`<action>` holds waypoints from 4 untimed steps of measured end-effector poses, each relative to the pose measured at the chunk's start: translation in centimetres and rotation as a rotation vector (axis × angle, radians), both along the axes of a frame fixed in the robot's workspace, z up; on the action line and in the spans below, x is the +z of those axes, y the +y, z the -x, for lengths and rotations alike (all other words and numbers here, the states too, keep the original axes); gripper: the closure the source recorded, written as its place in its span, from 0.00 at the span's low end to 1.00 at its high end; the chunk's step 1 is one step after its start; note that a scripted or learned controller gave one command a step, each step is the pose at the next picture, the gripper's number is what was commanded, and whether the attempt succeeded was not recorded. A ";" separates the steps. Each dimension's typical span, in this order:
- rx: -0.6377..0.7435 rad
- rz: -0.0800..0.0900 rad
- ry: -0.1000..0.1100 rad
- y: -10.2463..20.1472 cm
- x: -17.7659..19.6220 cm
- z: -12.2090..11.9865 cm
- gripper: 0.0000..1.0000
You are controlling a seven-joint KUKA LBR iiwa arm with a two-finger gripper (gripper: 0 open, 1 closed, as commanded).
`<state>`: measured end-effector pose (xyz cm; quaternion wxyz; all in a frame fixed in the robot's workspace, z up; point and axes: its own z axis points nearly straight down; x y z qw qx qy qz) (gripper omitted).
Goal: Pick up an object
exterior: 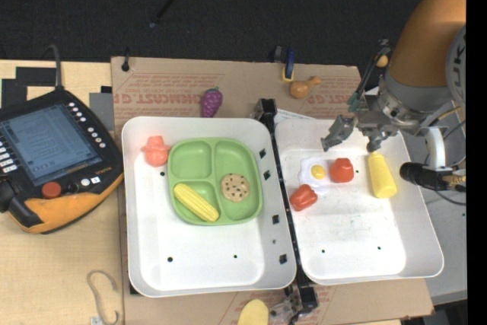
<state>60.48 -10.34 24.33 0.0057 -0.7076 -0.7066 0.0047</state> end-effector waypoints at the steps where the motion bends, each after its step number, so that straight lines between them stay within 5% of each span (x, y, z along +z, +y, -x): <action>1: 0.002 0.001 -0.012 0.0 0.8 -0.2 0.00; 4: 0.001 0.000 -0.008 1.9 -13.9 1.2 0.00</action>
